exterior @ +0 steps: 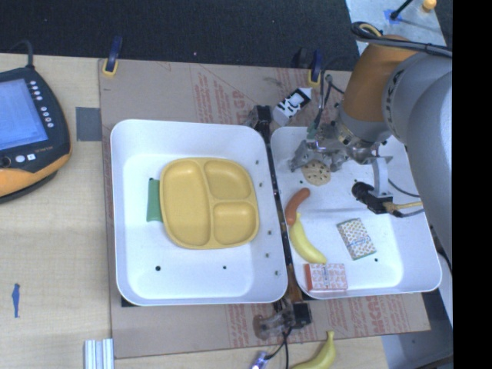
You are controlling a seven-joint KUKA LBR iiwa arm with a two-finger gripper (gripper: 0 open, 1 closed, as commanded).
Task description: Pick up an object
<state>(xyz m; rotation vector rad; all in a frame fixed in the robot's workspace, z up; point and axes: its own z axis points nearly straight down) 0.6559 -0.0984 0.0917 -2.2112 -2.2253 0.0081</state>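
My gripper [317, 158] hangs low over the back left corner of the right bin [407, 279]. Directly in front of it, touching or nearly touching, lies a round brown cookie [316, 175]. An orange-red sausage [296, 204] lies near the bin's left wall, with a yellow banana [306, 245] just in front of it. A small patterned box [356, 238] sits mid-bin, and a pink-and-white packet [326, 277] rests at the front edge. Nothing is visibly held in the gripper.
The left bin [134, 275] holds a yellow divided plate [209, 202] with a green flat piece [154, 200] tucked under its left side. A second banana [321, 354] lies on the bench in front of the bins. A teach pendant [27, 129] sits far left.
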